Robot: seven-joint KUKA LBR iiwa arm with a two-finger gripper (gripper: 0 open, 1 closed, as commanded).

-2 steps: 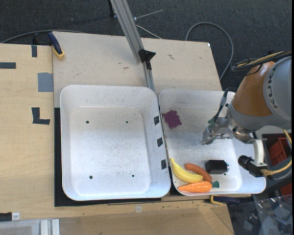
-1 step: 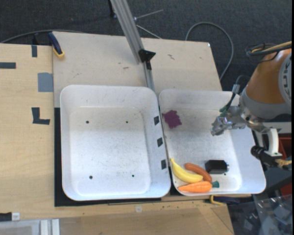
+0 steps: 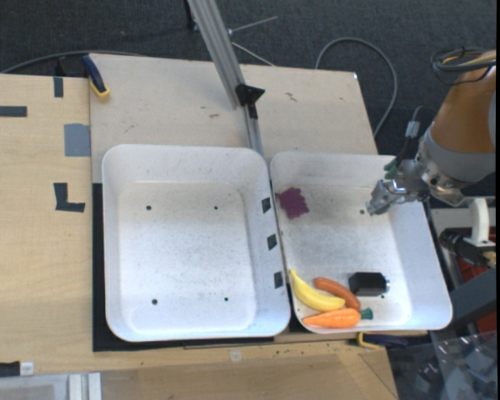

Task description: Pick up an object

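Note:
The right bin (image 3: 417,248) holds a purple block (image 3: 293,202) near its upper left. Along its front edge lie a yellow banana (image 3: 310,294), two orange carrots (image 3: 337,290) (image 3: 333,318) and a small black object (image 3: 368,283). My gripper (image 3: 381,201) hangs over the bin's upper right part, well right of the purple block and above the black object. Nothing shows between its fingertips.
The left bin (image 3: 117,223) lies beside the right one, with a shared rim (image 3: 271,223) between them. A slanted metal pole (image 3: 221,44) crosses the bench behind the bins. Cables lie on the dark floor at the back.

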